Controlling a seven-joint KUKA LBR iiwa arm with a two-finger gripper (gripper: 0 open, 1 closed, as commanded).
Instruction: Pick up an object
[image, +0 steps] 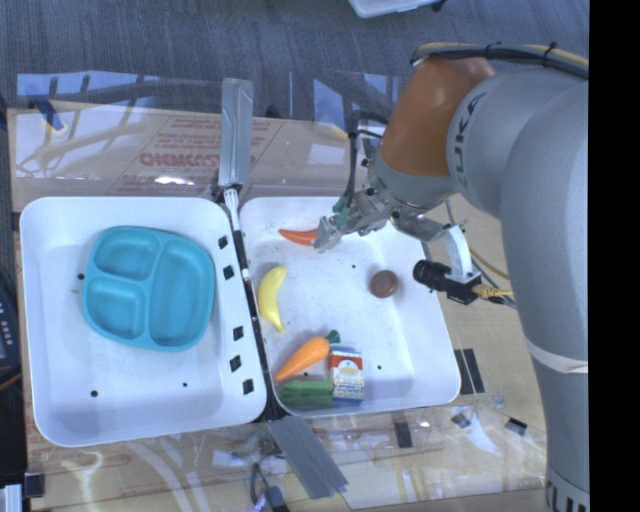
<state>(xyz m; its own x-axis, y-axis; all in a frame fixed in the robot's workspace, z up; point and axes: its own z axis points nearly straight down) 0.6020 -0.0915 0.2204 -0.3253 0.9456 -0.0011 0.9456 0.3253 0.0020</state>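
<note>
- Red print runs across the cardboard sheet (150, 155) lying behind the bins; the letters are too faint to read with any certainty.
- The small carton (346, 375) carries a picture label in red, white and blue; no words on it can be made out.
- Part of the maker's lettering shows on the grey arm (520, 150), cut off by the curve of the housing.
- The left bin (50, 400) holds a blue divided plate (150, 286) with three compartments, lying flat towards the bin's back half.
- The right bin (425, 355) holds six things.
- A small orange chili (296, 237) lies near the back wall, its pointed end towards the left.
- A yellow banana (271, 297) lies near the bin's left wall.
- A brown ball (383, 284) sits alone towards the right side.
- At the front, a carrot (303, 358) lies tilted, just beside the carton, and a green cucumber (305, 393) lies along the front wall touching the carton's base.
- The gripper (329, 236) hangs low over the back of the right bin, its tip right at the thick end of the chili; I cannot tell how it is set, nor whether it has hold of the chili.
</note>
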